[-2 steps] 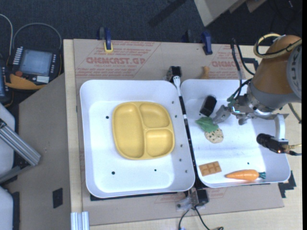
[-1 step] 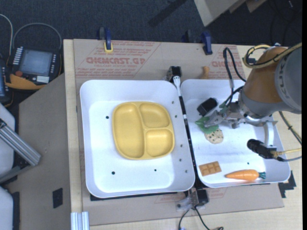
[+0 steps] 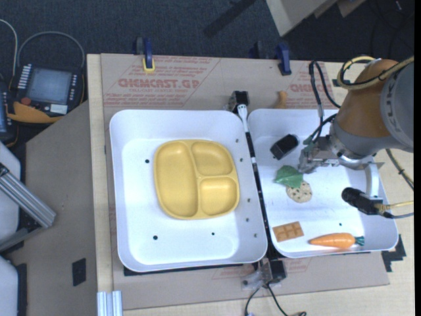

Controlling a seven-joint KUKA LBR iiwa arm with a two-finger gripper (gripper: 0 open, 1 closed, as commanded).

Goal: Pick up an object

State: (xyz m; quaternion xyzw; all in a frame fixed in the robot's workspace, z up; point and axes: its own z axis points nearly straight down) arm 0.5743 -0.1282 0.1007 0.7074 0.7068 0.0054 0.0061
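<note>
A handheld control unit (image 3: 46,87) with a dark screen lies off the left edge of the bench (image 3: 171,78), whose brown printed board is pinned at the far edge by two blue clamps (image 3: 146,48). On the bench, the left bin (image 3: 131,203) carries a yellow three-section plate (image 3: 196,178), set flat at the bin's middle.

In the right bin (image 3: 332,212), the loose objects lie in its left half and along its near edge. A small black block (image 3: 284,146) rests tilted toward the far left corner. Just nearer the camera lies a green leaf-shaped piece (image 3: 287,174), and a round speckled cookie (image 3: 299,192) lies right beside the leaf's near edge. A tan ridged cracker (image 3: 287,231) lies flat near the near left corner. To its right, an orange carrot (image 3: 332,241) with a green stub lies lengthwise along the near edge, the stub pointing to the near right corner.

The gripper (image 3: 308,164) hangs over the middle of the right bin, its tip just beside the right edge of the green leaf-shaped piece. Whether it touches the piece cannot be told, nor whether it is set wide or narrow, and nothing is seen held in it. The arm (image 3: 368,110), with its orange band above the wrist, reaches in over the bin's far right corner.
</note>
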